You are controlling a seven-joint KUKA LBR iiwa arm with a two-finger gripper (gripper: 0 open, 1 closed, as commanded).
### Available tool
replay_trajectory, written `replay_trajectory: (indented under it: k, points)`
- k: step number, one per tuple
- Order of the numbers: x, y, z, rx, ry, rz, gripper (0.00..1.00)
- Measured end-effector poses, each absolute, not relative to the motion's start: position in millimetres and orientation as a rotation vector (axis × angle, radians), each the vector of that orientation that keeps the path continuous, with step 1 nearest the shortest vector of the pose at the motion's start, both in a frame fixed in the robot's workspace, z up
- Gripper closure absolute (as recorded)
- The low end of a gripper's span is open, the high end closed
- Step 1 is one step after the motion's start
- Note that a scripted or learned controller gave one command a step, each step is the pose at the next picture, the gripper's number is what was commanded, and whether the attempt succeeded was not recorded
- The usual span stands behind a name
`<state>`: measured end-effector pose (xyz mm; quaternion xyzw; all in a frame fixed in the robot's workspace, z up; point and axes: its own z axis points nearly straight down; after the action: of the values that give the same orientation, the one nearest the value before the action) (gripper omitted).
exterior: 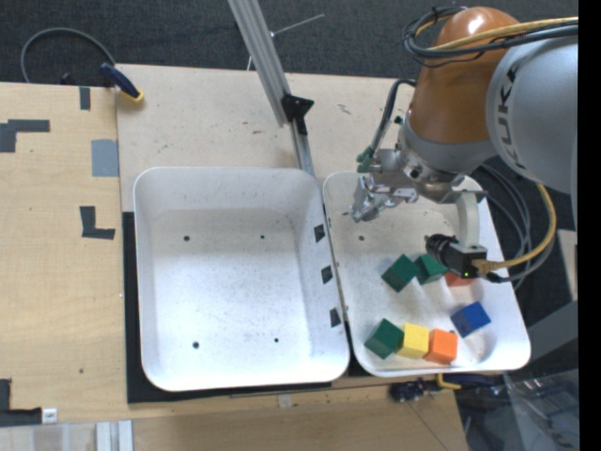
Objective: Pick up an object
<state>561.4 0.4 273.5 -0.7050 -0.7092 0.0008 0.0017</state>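
My gripper (364, 207) hangs over the back left part of the right bin (362, 252), its thin fingers pointing down with no object between them. Several blocks lie in that bin in front of it. Two dark green blocks (401, 272) (432, 267) sit near the middle, with a red one (460, 278) partly hidden just to their right. A blue block (470, 318) lies nearer the front right. Along the front edge a green block (384, 337), a yellow block (414, 340) and an orange block (442, 346) stand in a row.
The left bin (225, 271) lies beside the right one. A slanted metal post (268, 54) rises behind the bins. The arm's grey and orange body (479, 92) covers the back right of the bench. A black cable with a yellow-blue clip (122, 81) lies at the far left.
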Motion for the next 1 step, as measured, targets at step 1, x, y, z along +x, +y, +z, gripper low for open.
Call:
replay_trajectory:
  k: [1]
  points:
    - [545.4,50.6,269.3,-2.212,-2.227,0.003,1.00]
